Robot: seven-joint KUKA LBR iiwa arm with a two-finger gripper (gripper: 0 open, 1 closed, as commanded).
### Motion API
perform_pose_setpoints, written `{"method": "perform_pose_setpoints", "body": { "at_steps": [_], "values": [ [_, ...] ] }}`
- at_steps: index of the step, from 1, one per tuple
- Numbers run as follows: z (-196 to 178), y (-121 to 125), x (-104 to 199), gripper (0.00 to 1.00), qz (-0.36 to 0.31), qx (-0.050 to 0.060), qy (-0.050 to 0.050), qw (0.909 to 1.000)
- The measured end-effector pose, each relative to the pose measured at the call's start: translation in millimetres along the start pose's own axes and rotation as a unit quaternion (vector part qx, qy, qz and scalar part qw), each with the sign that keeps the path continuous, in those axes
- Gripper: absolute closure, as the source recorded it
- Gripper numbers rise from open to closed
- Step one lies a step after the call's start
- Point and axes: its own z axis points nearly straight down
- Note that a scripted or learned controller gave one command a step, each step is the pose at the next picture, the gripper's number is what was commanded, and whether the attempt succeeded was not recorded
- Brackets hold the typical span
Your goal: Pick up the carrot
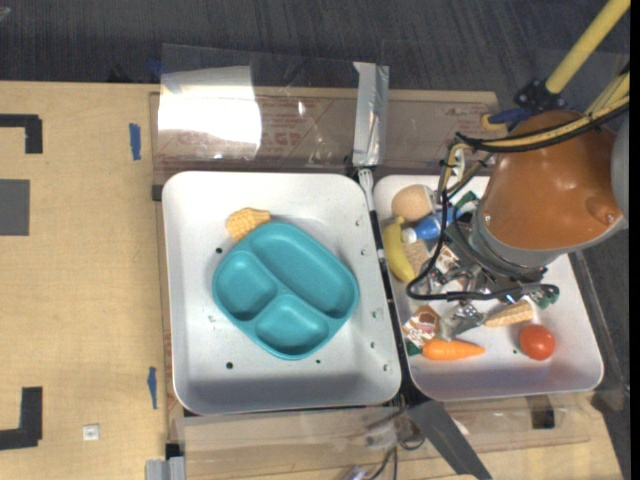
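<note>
The camera view looks down on 2 white bins set side by side on a wooden bench [70, 298]. The left bin [190, 348] has bare floor along its near and left walls. The right bin [580, 358] is crowded, and the arm [545, 193] hangs over its far half, leaving open floor only along the near edge and near-right corner.

In the left bin a teal divided plate [285, 286] lies at a slant, with a corn cob [246, 221] touching its far-left rim.

In the right bin the carrot [453, 349] lies flat near the front wall, tip pointing right, apart from the walls. A red tomato [537, 341] sits to its right, a pale wedge [510, 314] just behind them, a banana [399, 250] along the left wall, and a tan round item [411, 202] at the far-left corner.

The gripper [478, 293] sits under the wrist amid cables; whether it is spread or closed cannot be told. Small items beside it are too cluttered to identify.
</note>
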Motion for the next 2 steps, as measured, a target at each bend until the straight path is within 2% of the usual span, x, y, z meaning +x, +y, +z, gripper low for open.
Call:
{"method": "perform_pose_setpoints", "body": {
  "at_steps": [2],
  "values": [
    [-14, -104, -24, 1.00, 0.069, -0.001, -0.001, 0.9976]
  ]
}}
